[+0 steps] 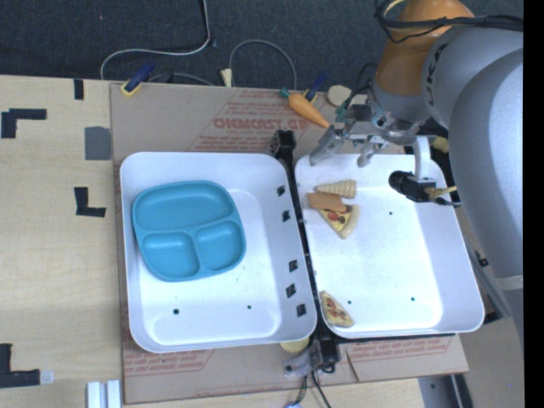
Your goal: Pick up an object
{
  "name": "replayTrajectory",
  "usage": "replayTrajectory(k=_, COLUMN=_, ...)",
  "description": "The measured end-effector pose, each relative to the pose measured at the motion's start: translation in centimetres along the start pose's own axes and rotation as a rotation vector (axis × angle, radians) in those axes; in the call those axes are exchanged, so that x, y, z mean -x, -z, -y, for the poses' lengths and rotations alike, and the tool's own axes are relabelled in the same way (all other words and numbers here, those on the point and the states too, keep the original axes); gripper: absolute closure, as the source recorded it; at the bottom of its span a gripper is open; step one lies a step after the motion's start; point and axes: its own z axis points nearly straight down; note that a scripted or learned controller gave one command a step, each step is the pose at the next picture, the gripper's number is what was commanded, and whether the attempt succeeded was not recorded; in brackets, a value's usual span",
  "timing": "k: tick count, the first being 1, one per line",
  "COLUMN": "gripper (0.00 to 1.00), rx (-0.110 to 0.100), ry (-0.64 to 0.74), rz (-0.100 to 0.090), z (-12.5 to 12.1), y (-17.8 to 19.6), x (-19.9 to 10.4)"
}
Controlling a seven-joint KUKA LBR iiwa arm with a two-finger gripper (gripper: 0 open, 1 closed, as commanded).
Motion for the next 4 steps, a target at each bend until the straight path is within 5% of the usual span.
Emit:
replayTrajectory(k=1, gripper=0.00, rx=-0.028, ry=-0.008, rz=0.000, z=2.7, y=-10.2, x=3.1)
replayTrajectory(k=3, gripper=0.00, rx=-0.011, ry=-0.004, rz=0.000, z=0.5, y=-10.6, x=6.4)
replayTrajectory(k=4, gripper=1.00, rx=-0.008, ry=-0.003, rz=0.003, z=0.4, y=-9.5, x=6.3)
